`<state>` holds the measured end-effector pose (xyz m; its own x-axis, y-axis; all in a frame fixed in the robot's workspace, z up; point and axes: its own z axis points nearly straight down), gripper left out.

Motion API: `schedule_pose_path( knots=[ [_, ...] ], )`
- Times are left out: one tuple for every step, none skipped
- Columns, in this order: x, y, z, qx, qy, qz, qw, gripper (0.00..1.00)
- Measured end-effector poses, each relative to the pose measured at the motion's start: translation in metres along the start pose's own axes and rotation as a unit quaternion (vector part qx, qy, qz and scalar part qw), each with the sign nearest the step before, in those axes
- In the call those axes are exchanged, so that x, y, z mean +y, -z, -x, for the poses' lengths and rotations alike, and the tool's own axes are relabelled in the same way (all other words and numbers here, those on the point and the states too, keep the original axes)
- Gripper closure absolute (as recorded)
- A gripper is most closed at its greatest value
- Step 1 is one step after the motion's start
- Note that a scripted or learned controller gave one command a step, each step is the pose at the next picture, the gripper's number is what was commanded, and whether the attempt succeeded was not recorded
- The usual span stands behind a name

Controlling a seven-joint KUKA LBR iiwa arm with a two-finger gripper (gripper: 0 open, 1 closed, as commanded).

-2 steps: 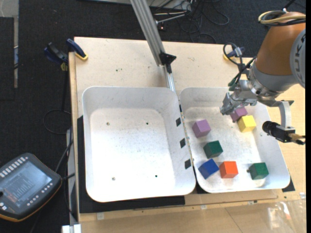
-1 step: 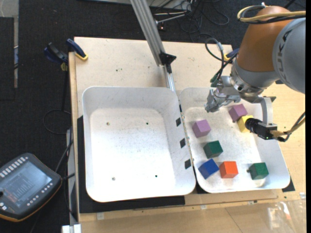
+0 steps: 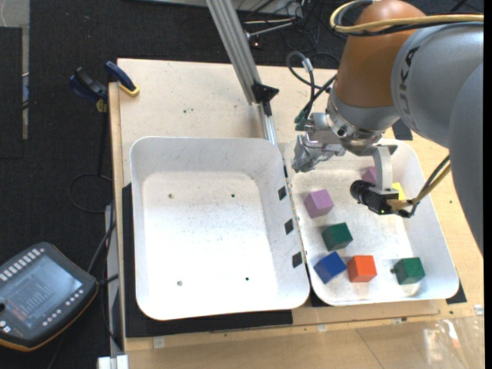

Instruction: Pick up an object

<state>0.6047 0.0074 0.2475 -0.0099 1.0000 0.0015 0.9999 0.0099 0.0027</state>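
My gripper (image 3: pixel 309 157) hangs over the right bin's (image 3: pixel 434 229) top left corner; I cannot tell its state. A purple block (image 3: pixel 319 202) sits just below. Green, blue and orange blocks lie toward the bottom edge.

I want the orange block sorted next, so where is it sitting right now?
The orange block lies in the right bin, near its front edge, between the blue block and a green block.
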Motion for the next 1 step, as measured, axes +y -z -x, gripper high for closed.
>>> schedule_pose_path(
  knots=[
    [0.0049, 0.0058, -0.0566, 0.000, -0.001, 0.000, 1.0000, 1.00]
  ],
)
